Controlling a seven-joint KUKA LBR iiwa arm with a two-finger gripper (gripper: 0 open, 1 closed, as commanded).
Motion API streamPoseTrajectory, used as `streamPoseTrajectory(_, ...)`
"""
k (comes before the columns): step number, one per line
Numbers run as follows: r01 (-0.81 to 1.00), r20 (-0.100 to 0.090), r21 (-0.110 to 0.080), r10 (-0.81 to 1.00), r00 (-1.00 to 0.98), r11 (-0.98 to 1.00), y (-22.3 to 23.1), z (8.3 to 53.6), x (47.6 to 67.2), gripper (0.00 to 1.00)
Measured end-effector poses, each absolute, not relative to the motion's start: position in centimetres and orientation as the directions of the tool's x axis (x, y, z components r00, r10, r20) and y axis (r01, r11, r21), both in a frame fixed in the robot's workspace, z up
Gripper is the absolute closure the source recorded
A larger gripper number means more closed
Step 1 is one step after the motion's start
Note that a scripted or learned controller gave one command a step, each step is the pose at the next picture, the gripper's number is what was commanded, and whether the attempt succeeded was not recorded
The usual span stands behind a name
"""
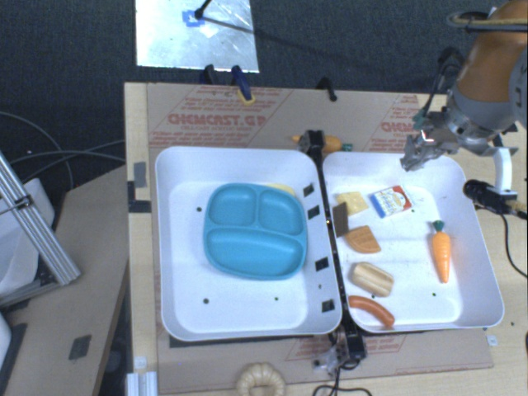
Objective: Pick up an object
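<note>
The gripper point(419, 157) hangs over the far edge of the right bin point(478, 258), and nothing lies between its fingers; whether they are spread or closed cannot be told, since they show as a small dark blur against the white rim. Behind and to the left of it, the brown board point(247, 118) under the bins carries red print that reads roughly "CHEMCAST GP", repeated near the gripper but cut by the arm point(495, 64) there and unreadable. Just below and left of the gripper lies a small carton point(390, 201) in blue, white and red; its label has writing too small to make out. Further left of that sits a pale yellow block point(352, 202), and below it a brown wedge point(362, 240), a bread roll point(372, 279) and a sausage point(371, 311), the last touching the near wall. A carrot point(442, 255) lies well below the gripper, green end pointing toward it. Far to the left, in the other bin point(177, 304), rests a blue divided plate point(255, 231) with a yellowish thing peeking from behind its far rim, mostly hidden. A yellow-orange object point(330, 144) at the far end of the divider is half covered by a black clamp.
</note>
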State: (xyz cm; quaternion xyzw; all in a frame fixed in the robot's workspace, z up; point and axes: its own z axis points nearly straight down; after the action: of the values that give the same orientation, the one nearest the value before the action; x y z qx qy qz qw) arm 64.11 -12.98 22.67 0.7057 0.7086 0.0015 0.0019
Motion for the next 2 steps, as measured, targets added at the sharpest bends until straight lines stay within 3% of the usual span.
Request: streamPoseTrajectory(2, 1.0, 0.001, 0.003, 1.0, -0.009, 0.009, -2.7, 22.9, 64.4, 1.0)
